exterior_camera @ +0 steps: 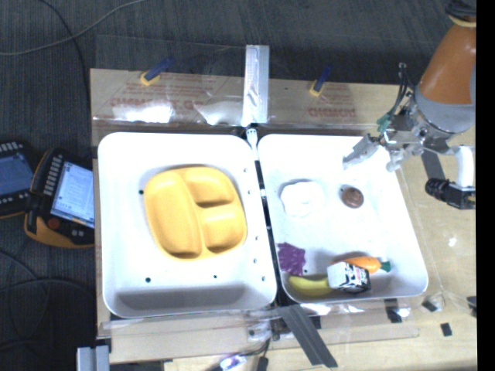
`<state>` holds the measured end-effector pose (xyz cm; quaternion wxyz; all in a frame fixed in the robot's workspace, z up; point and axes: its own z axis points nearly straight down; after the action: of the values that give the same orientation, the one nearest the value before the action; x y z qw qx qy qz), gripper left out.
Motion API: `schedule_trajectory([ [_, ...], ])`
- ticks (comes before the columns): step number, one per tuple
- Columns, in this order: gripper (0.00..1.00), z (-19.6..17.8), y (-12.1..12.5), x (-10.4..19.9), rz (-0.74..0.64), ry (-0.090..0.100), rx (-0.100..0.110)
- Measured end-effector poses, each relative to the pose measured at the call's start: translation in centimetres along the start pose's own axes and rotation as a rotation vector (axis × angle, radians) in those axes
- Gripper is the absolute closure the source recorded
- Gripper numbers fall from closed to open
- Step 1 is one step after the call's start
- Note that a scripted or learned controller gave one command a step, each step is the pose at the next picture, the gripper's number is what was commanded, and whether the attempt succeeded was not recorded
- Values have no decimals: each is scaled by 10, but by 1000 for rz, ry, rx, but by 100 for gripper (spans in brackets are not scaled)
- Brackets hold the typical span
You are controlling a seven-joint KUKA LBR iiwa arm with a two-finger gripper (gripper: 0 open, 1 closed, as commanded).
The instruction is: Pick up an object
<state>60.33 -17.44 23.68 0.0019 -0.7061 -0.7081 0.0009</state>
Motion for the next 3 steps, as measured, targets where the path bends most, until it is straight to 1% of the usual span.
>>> schedule_trajectory([
  [1,0,94,35,-29,-140,-4,0],
  [2,0,146,2,32,-130,-7,-16],
  [3,0,146,-57,25,-109,-6,-18],
])
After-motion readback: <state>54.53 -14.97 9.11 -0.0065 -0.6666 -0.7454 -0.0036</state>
